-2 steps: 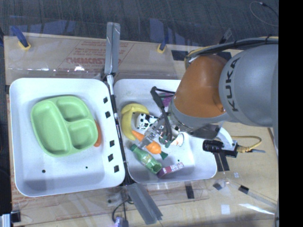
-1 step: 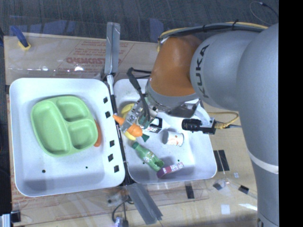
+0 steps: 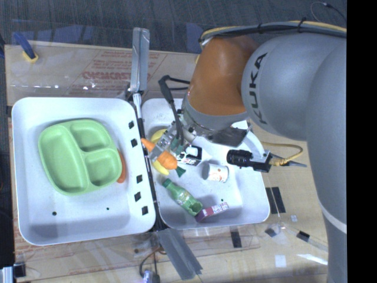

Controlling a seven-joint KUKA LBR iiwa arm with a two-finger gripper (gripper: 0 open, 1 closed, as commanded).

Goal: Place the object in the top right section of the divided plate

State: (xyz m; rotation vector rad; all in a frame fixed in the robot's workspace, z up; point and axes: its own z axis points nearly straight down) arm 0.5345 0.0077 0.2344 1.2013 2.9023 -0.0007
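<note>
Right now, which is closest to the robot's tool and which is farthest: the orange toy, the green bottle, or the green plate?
1. The orange toy, right under the tool in the right bin.
2. The green bottle, lower down in the same bin, toward its front edge.
3. The green plate, over in the left bin, across the divider.

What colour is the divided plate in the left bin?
Light green; the divided plate shows plainly in the camera view.

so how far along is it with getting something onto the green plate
Nothing looks placed yet: the green divided plate in the left bin holds no object. The claw is down in the right bin over the orange toy. Grasping, carrying and placing remain.
</note>
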